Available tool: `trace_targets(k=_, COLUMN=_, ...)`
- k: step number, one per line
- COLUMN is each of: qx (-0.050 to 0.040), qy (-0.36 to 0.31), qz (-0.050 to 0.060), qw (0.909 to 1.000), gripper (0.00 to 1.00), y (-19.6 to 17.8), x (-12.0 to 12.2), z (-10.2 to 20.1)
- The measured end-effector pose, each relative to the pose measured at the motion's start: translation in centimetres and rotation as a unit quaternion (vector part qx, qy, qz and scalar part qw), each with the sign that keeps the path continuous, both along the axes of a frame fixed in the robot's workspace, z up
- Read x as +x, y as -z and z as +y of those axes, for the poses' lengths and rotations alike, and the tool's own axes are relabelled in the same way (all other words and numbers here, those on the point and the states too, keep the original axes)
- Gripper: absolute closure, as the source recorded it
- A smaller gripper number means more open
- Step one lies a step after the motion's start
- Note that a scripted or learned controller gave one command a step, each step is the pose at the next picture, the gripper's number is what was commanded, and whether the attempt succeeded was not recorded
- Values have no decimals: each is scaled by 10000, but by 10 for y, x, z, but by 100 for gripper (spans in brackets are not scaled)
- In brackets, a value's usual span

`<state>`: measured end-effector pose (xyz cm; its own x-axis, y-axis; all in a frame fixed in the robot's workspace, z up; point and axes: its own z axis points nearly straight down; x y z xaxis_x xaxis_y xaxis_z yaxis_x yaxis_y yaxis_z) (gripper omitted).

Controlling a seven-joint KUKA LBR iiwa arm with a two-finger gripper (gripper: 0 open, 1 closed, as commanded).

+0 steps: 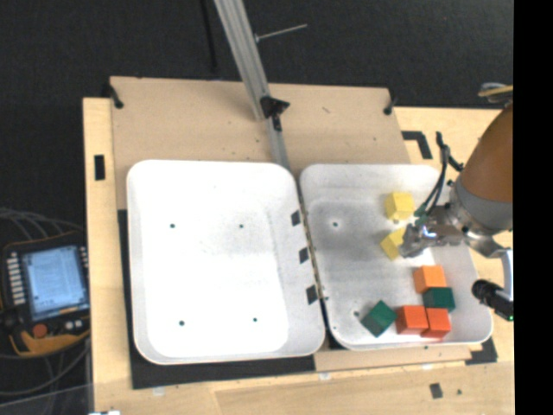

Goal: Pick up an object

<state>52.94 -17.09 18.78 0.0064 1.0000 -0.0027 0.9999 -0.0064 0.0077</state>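
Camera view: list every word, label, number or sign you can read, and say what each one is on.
No text can be read.
The handheld screen left of the bench glows with lines too small and blurred to read.
The blocks, such as the yellow block, and the white bins show no markings.
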Motion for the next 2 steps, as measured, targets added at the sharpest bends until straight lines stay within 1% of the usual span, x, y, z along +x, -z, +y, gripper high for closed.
trace_targets(k=1, qx=4, qy=-54, qz=-3, qw=10000, gripper=100, y=-52, x=5, z=9)
trace_targets(k=2, qx=11, qy=-56, qz=18, qw=10000, gripper=100, y=-73, x=6, z=8)
